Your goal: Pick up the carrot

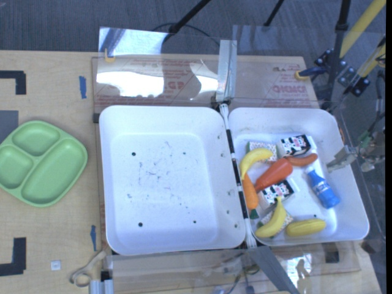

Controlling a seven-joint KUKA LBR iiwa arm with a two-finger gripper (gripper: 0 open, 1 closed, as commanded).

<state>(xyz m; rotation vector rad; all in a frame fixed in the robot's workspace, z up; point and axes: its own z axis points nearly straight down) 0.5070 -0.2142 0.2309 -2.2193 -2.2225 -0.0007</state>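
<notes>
In the right bin (349, 192), the carrot (250, 195) is being cradled against the left wall, beside a banana (254, 159); the gripper (344, 158) is being held over the right rim, its state unreadable.

On the wooden bench (49, 78) stand two shallow white bins side by side. The left bin (116, 127) has only faint scribbles and a few small dark dots on its floor. The right bin (349, 216) holds a heap of toy food: two bananas, one (255, 160) near the middle wall and one (274, 221) near the front, a yellow lemon-like fruit (305, 227), a blue bottle (323, 190), and small black-and-white cartons (296, 144). Well apart, at the left edge of the bench, lies a green divided plate (40, 162). Behind the bins stand clear plastic panels (153, 78).
</notes>
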